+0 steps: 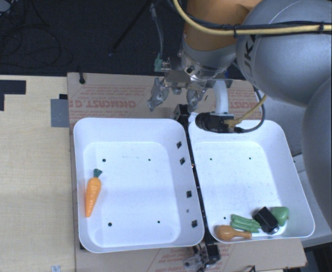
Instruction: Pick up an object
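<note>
Pincer (175, 99) hangs over the brown board (114, 98) just behind the bins, above the far end of the seam where the two rims meet. Fingers (156, 99) are spread wide with tips down. Bare board shows between them and nothing is gripped. The tips sit behind the far rims, inside neither bin.

Room: left bin (80, 152) has open floor across its middle, far edge and right side. Right bin (285, 146) has open floor over its far half and middle. The two bins touch along the seam.

Arm (290, 44), grey, comes in from the view's upper right, its bulk over the right bin's far-right corner. The orange band (222, 10) sits above the wrist, which points nearly straight down.

Things: carrot (92, 192) lies in the left bin by the left wall, nearer the near-left corner, lengthwise along the wall with its green top toward the far edge. A cluster crowds the right bin's near-right corner, along the near rim:
- tan piece (232, 233), pear-shaped, against the rim
- green pod (245, 223), just beside the tan piece
- black block (266, 220), overlapping the pod's end
- green lump (280, 213), touching the block

Hard to read: the arm is cut off by the top and right edges. The block partly covers the green lump, and its kind is unclear.
</note>
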Robot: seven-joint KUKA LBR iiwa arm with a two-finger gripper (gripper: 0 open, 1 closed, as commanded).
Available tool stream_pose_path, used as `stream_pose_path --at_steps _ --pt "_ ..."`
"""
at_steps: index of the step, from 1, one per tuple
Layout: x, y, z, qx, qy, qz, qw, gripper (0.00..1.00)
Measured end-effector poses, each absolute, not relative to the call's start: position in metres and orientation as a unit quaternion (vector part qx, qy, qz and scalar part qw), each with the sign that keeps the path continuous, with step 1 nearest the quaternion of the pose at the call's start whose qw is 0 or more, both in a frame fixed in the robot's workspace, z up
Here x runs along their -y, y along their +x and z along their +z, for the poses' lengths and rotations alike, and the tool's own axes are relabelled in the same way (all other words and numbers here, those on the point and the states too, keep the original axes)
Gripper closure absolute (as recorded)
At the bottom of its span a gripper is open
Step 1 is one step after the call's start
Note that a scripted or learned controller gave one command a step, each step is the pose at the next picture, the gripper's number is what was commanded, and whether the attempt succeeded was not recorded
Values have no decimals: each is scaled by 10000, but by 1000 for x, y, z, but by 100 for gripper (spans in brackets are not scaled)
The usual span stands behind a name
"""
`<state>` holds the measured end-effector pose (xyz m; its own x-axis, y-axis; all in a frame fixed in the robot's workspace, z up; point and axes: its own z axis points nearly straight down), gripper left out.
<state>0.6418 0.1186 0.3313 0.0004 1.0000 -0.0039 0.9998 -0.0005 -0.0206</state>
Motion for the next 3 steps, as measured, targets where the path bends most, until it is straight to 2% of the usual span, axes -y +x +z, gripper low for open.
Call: stream_pose_path --at_steps 1,2,3 --pt "-118 644 352 7070 -7072 27 16 100" --pt "-214 643 437 7106 -7035 -34 -5 100" --pt "-246 597 541 7092 -7050 -29 -6 100"
